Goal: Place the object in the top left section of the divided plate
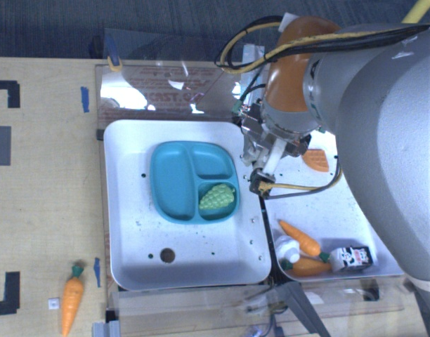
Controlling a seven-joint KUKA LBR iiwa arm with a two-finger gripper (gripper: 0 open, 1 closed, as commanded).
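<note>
The gripper (261,181) hangs over the seam between the two white bins, just right of the divided plate's right edge; its fingertips are too small and dark to tell whether they are spread or closed, and nothing can be made out between them. Above it, the wrist rises to the orange band (294,83) and the broad grey arm (383,118) that comes in from the right.

Just left of the gripper, the blue divided plate (174,181) lies in the left bin (131,251). A yellow-green knobbly object (217,197) (perhaps a toy corn or similar) sits in the plate's small near-right compartment.

In the right bin (355,209) lie an orange carrot (300,237), a second carrot (310,266) nearer the front, a white bottle-like piece (287,250) between them, a small black-and-white carton (350,257), and an orange waffle-textured piece (315,160) at the far side.

On the bench (39,188), left of the bins, lies another carrot with a green top (72,297).
</note>
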